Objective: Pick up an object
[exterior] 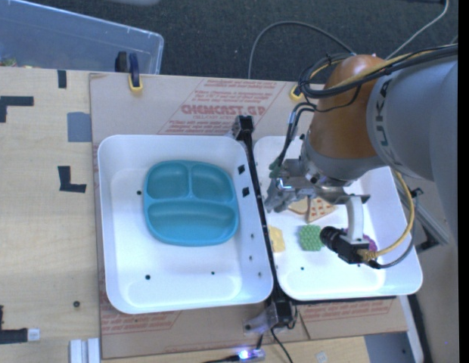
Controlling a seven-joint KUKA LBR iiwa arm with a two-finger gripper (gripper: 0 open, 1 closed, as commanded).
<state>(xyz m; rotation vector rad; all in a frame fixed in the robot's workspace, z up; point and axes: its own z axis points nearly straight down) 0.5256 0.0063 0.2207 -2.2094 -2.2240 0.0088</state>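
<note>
My gripper [282,193] hangs low over the left part of the right bin [393,278], under the grey arm with its orange band [348,104]. A tan and red waffle-like piece [316,207] lies just to the gripper's right, partly hidden by the wrist. In front of the gripper, a small yellow piece [276,238] lies by the bin's left wall. A green textured piece [310,237] rests to the right of the yellow one. Nothing can be seen held in the gripper.
The left bin [117,278] holds a blue divided plate [191,203] at its middle. A black divider rail [253,195] runs between the two bins. A black cable fitting [348,248] hangs from the wrist over the right bin.
</note>
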